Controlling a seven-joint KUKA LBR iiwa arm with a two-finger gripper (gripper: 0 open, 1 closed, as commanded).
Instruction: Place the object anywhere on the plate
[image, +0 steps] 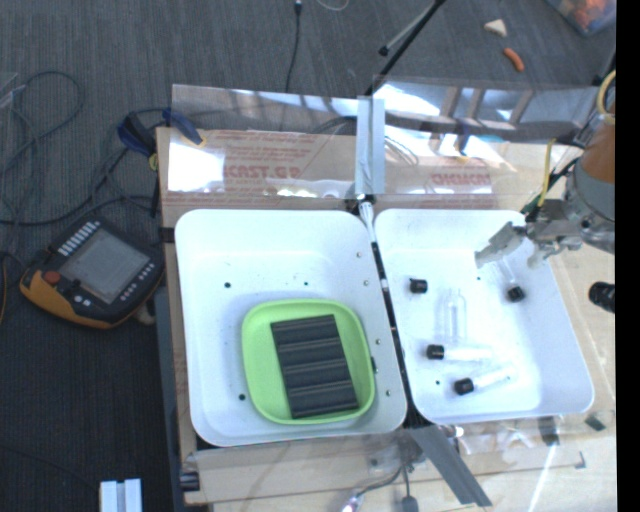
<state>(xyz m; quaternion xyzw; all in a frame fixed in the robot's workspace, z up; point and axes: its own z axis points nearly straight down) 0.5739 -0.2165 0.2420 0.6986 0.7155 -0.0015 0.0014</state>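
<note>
A dark grey ribbed block (314, 365) lies flat on the green square plate (256, 335) in the left bin (210, 260), covering most of the plate's middle. My gripper (515, 248) hangs over the far right part of the right bin (560, 350), well away from the plate. Its fingers (492, 248) stand apart and open, with nothing between them.
The right bin holds several clear plastic vials (455, 312) with black caps (418, 286), scattered across its middle and near side. A teach pendant (95, 272) lies on the floor to the left. A cardboard wall (270, 165) stands behind the bins.
</note>
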